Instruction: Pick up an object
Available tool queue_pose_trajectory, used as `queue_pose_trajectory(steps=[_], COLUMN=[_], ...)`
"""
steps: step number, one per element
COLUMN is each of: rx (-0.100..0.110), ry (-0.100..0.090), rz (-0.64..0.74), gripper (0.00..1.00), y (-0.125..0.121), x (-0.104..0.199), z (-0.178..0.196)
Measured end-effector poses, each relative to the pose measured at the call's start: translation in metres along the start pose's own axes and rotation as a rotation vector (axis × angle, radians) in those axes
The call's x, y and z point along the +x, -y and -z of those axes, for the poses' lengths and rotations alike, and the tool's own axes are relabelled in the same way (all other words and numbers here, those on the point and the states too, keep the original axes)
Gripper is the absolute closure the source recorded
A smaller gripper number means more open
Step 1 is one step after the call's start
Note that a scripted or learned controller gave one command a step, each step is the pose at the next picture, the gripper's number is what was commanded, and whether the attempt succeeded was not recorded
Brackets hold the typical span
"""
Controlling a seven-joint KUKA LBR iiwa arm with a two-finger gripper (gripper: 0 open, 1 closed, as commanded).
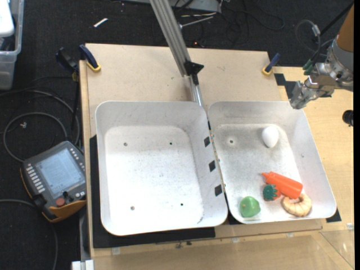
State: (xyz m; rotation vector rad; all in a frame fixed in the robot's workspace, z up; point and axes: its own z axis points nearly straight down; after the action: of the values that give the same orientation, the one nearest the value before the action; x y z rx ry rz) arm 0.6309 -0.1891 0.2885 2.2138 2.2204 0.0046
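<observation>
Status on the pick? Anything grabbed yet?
Nothing looks done: the white egg, carrot, green ball, small green piece and tan ring all lie in the right bin. In hand: the pincer is above that bin's far right corner, away from all of them. Left: the whole pick, meaning approach, grasp and lift.

Tabletop: pale, matt wooden board [140, 75], looks like plywood, smooth.
Left shallow white bin [107, 151]: hard, smooth sheet, dull sheen, speckled with dark scuffs.
Right shallow white bin [315, 162]: same finish, greyer smudging near its far wall.
White egg-shaped object [270, 136]: smooth, faintly glossy.
Orange carrot-shaped toy [283, 183]: shiny plastic.
Green round toy [250, 207]: glossy plastic.
Tan ring-shaped toy [297, 206]: matt, slightly bumpy.
Slanting grey pole [169, 27]: brushed metal.
End effector [298, 97]: dull grey metal.
</observation>
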Motion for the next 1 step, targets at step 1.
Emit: queue_pose_trajectory(steps=[1], rx=[0.006], ry=[-0.004], rz=[0.005], gripper=[1.0], y=[0.0057], x=[0.0584], z=[-0.0032])
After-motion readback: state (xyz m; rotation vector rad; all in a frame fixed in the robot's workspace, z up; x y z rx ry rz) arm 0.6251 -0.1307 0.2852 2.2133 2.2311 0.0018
